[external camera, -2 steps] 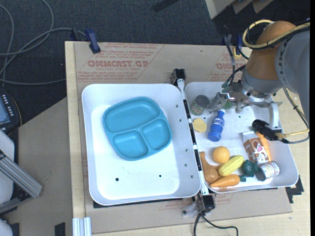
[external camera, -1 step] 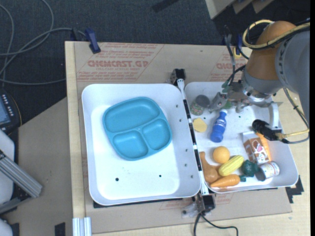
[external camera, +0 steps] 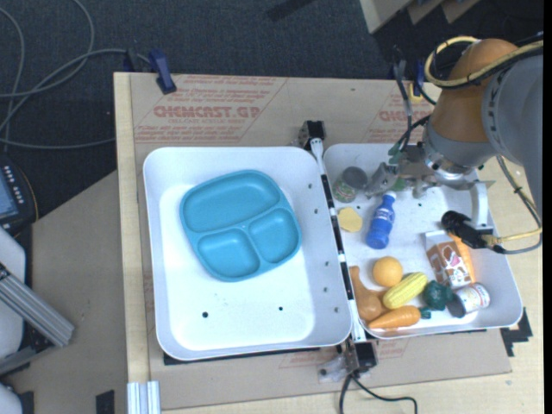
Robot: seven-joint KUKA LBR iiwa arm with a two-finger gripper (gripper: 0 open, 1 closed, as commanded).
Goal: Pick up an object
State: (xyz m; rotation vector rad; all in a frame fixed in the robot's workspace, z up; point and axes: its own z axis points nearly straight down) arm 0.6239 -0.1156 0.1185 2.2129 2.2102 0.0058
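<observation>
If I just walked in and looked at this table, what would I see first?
Probably the big blue divided plate, lying by itself in the left white bin. Next, the crowd of toy food in the right white bin: a blue bottle in the middle, and an orange, a corn cob and a carrot toward the front. The grey and orange robot arm hangs over that bin's back.

A robotics lab: 2 white bins (external camera: 164, 231) (clamped) on a cable-strewn bench (external camera: 259, 102).
</observation>
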